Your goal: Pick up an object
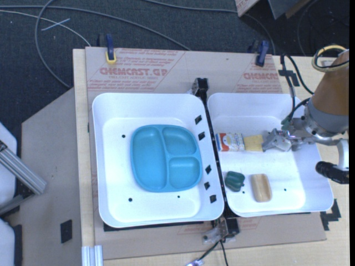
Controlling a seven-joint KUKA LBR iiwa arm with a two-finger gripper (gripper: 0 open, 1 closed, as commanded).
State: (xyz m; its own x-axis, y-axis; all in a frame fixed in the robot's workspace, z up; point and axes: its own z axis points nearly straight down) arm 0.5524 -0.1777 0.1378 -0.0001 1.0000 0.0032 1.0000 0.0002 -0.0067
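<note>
In the right bin (310,201) lie a small red and white package (229,142), a pale yellow block (254,143) beside it, a dark green pepper-like piece (234,180) and a tan bread-like piece (260,187). My gripper (273,141) hangs low over the bin's middle, just right of the yellow block, its grey fingers pointing left. Nothing shows between the fingers. The arm comes in from the right with its orange band (334,90) above the wrist.
The left bin (105,193) holds a blue divided plate (166,157). A black divider with clips (204,132) runs between the bins. Cables (66,15) lie on the dark floor behind the bench, and clamps (110,49) grip the board's far edge.
</note>
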